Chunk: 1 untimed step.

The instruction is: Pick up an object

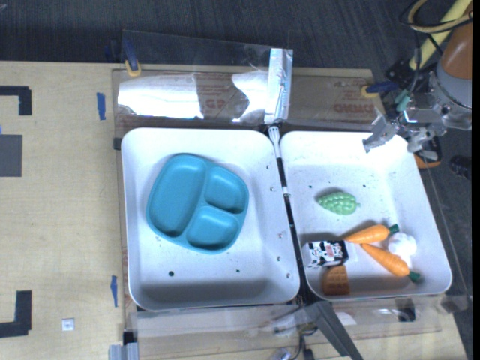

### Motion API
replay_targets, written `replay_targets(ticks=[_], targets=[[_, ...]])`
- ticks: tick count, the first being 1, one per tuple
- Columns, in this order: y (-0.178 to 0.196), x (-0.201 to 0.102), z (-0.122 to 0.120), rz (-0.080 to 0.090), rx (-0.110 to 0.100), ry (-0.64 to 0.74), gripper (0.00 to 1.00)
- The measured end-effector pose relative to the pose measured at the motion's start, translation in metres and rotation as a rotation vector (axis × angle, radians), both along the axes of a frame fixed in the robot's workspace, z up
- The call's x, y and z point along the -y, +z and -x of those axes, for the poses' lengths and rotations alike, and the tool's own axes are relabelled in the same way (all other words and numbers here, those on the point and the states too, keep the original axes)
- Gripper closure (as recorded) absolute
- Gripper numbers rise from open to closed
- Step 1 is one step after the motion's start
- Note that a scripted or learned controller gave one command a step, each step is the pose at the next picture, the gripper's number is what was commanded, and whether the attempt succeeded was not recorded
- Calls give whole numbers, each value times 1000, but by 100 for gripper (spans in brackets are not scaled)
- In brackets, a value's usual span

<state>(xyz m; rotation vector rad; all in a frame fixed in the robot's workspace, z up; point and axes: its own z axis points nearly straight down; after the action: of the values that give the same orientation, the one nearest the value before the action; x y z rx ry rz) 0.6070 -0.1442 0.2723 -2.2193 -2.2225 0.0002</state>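
Note:
The right bin holds a green bunch of grapes, two orange carrots, a small white round thing, a black-and-white carton and a brown-orange piece. My gripper hangs over the far right corner of that bin, well above and behind the grapes. Its fingers are spread open with nothing between them.
The left bin carries a blue divided plate. A shiny clear panel stands behind the bins. Yellow and black cables hang near the arm at the top right. The bench extends left.

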Motion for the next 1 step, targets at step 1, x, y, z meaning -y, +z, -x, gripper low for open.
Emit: replay_targets(ticks=[1], targets=[[-172,-47,54,-2,-10,34,0]])
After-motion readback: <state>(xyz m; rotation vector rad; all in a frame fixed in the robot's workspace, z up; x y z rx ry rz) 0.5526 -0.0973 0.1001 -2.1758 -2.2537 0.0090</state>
